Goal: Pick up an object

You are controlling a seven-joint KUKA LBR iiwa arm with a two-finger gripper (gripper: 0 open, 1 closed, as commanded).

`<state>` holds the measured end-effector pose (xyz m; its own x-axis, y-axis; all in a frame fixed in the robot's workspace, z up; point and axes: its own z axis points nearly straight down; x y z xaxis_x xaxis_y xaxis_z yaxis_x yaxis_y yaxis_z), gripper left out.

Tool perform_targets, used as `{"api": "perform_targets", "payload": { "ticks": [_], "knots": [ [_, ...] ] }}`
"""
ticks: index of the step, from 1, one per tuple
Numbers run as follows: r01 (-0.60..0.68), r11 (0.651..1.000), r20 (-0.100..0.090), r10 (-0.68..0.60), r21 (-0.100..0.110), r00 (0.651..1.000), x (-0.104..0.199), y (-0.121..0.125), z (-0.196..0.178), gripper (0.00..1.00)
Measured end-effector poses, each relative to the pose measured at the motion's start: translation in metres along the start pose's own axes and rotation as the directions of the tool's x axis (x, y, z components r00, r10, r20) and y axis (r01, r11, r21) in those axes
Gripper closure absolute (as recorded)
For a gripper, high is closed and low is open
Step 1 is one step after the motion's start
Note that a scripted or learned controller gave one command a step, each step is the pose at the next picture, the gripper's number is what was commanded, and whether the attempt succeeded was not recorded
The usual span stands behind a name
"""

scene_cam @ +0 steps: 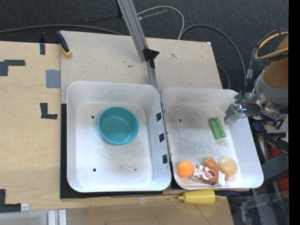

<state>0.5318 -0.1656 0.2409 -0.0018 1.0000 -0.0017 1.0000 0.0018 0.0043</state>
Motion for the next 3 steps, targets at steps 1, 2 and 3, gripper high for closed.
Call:
{"api": "perform_targets", "payload": {
  "ticks": [1,2,3],
  "knots": [
    [0.006,1.0,-0.003,-0.006,0.005,1.0,0.056,0.013,0.003,1.0],
    [0.005,1.0,-0.003,-0.005,0.006,1.0,0.106,0.039,0.015,1.0],
    [0.005,1.0,-0.003,-0.005,0.006,1.0,0.152,0.051,0.017,1.0]
  ]
}}
